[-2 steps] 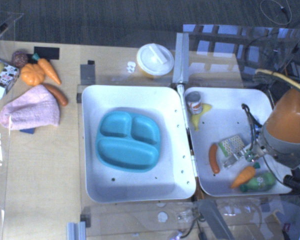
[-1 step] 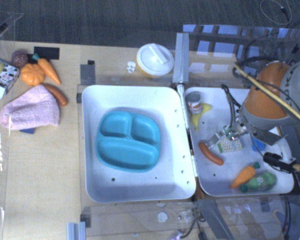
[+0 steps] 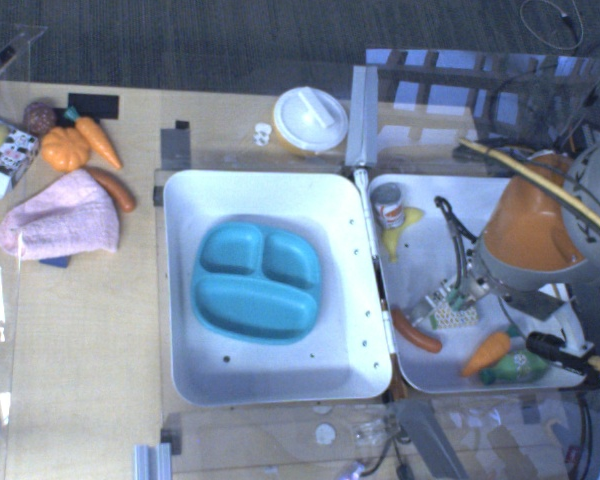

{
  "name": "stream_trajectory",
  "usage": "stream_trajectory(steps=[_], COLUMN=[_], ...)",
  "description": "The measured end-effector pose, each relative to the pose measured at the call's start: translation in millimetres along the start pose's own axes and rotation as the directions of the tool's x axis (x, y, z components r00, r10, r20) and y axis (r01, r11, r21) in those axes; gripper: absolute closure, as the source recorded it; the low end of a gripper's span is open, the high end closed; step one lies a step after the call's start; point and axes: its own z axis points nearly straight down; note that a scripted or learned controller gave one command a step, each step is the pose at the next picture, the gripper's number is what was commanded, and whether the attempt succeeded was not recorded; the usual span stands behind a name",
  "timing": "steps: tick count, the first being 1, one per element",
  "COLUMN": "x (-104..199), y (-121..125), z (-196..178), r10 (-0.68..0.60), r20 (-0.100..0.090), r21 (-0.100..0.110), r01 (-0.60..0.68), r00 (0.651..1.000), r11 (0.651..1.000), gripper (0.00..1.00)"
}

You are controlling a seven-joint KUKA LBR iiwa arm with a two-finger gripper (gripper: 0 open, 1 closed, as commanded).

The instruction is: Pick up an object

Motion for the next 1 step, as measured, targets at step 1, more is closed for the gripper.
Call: stream_trajectory(steps=[1], x=[16.1], y=[-14.4], z=[-0.6], r10=[0.215], r20=[0.002], r21=[-0.005], r01=[-0.215], r00=[0.977], r11=[0.977], gripper=[0.0])
